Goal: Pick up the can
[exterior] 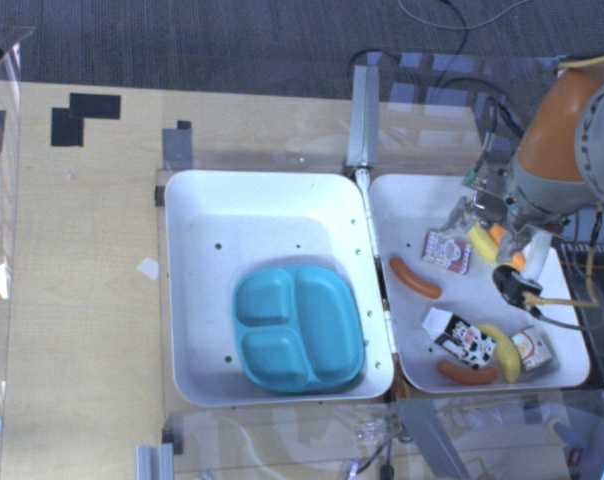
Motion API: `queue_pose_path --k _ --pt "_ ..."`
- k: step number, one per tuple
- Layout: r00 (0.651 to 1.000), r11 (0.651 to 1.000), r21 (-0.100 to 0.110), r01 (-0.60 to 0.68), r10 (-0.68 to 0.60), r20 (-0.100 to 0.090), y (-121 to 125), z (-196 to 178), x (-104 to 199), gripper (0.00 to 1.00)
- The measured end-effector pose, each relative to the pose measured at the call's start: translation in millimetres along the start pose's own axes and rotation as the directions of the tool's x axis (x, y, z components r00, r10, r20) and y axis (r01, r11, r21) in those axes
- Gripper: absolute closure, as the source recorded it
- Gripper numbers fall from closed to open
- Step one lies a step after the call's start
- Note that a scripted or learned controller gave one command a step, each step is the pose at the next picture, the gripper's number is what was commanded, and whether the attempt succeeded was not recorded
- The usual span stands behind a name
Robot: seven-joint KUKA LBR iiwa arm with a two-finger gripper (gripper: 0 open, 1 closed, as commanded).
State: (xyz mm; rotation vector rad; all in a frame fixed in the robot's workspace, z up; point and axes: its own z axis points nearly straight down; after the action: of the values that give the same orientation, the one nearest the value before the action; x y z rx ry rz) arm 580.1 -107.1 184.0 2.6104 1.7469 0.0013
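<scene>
Standing by the desk [82, 268], I see the grey arm [572, 128] with its orange band reach in from the right and hang over the far right part of the right bin [412, 208]. Its gripper [494, 226] sits low above a small yellow piece [480, 241] and an orange piece [498, 233], and from here I cannot tell whether its grip is spread or closed, nor whether it has hold of anything. The can [447, 250], with a red and white label, lies in that same bin toward its far side, just left of the gripper and beside the yellow piece. A reddish sausage [414, 276] lies at a slant just near and left of the can. Closer to the near wall is a black-and-white carton [462, 338] with a banana [502, 351] curving along its right side. A second sausage [467, 372] lies just on the near side of both. A small pale carton [530, 348] stands just right of the banana. The left bin [197, 193] holds a blue divided plate [297, 328], which lies flat toward that bin's near right corner, well apart from the can. On the bare desk far off to the left are some black tape marks [82, 116].
</scene>
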Motion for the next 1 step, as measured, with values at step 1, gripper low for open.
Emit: queue_pose_path --k 1 --pt "0.996 0.996 -0.005 0.092 -0.092 -0.001 -42.3 88.8 -21.2 0.0"
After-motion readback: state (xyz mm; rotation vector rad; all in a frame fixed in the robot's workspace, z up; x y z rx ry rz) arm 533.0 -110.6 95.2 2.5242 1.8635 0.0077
